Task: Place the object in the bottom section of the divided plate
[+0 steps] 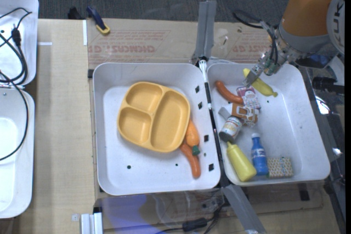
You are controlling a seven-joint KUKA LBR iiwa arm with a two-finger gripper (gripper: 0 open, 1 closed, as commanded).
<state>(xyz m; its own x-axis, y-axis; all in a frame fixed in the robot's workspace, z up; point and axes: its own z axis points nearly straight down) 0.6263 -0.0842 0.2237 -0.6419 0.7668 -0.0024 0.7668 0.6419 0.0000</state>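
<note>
Right now your arm (312,3) reaches in from the right, and its tool (262,70) hangs low over the upper part of the right bin (307,134). You can see the tool's tip just beside a yellow banana (264,87), which lies near the bin's top wall, but from this slanted view you cannot tell whether the fingers are apart or together, or whether they touch the banana at all.

Your divided plate (154,115) sits in the left bin (109,145), yellow and tilted in the view. It has one large section toward the right and two smaller ones toward the left, and all three show bare plastic. An orange carrot (192,133) leans against the plate's lower right rim, and a second longer orange piece (192,161) lies just below it on the bin floor.

Looking across the right bin, you have a red sausage (228,92) near the divider, a small printed packet (250,100) beside it, and a brown carton (245,113) just under that. A small can (231,128) lies next to the carton. Lower down, a yellow squeeze bottle (240,161) and a blue bottle (258,155) lie side by side, with a speckled sponge (280,166) to their right.

On the tabletop (60,90) beyond the bins, a blue and yellow clamp (97,20) lies near the far edge.
</note>
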